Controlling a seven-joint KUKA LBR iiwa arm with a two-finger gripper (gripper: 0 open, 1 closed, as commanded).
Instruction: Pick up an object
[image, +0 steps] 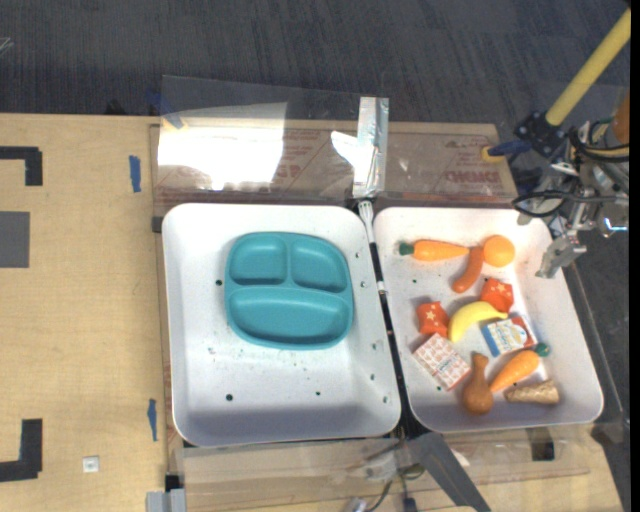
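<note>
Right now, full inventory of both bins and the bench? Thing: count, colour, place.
Shallow plastic bin: 2, white, side by side on the bench; the right bin holds the toys.
Divided plastic plate: 1, teal, three compartments, in the left bin.
Toy carrot: 2, orange with green tops, one at the right bin's top, the other near its bottom right.
Round toy fruit: 1, orange, top of right bin.
Toy banana: 1, yellow, middle of right bin.
Red toy pieces: 2, right bin, either side of the banana.
Patterned toy box: 1, white and red, lower left of right bin.
Gripper: 1, grey metal, over the right bin's top right edge.
</note>
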